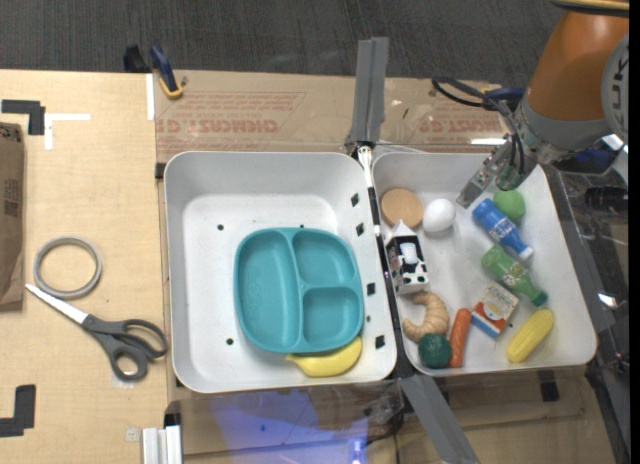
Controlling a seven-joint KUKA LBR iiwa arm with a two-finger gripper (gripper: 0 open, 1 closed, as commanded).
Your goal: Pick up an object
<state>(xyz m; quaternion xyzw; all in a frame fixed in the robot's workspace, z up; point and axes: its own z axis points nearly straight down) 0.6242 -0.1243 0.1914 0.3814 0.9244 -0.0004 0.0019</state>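
My two-finger gripper, its grip state indiscernible, hangs over the right shallow white bin, beside the blue cylindrical bottle and round green ball.

Wooden bench bears 2 white bins, scissors, tape roll, cardboard sheet.

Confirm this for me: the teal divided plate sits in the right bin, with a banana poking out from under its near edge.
Wrong on one count. The camera view shows the teal plate in the left bin, not the right bin, which holds the small food items. The rest stands: the banana pokes out from under the plate's near edge.
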